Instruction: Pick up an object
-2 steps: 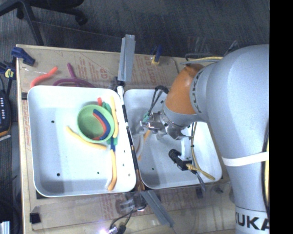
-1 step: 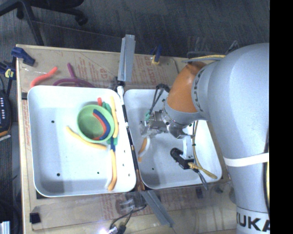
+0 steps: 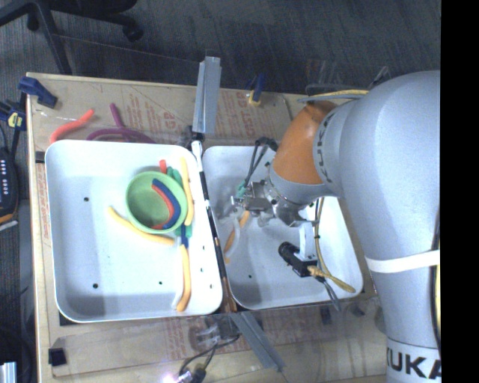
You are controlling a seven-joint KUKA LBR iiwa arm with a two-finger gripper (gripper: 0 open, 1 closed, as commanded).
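Grey arm [image 3: 374, 187] entering from 3 o'clock over right bin [image 3: 258, 292]. Left bin [image 3: 82, 284] holding green bowl [image 3: 153, 200], yellow strips. Claw [image 3: 241, 196] at bin's 10 o'clock, near orange item [image 3: 243, 218]; grip state indeterminable.

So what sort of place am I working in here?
Likely a robotics lab bench: a KUKA arm reaches over two white bins on a clamped wooden board, with an office chair base on carpet behind.
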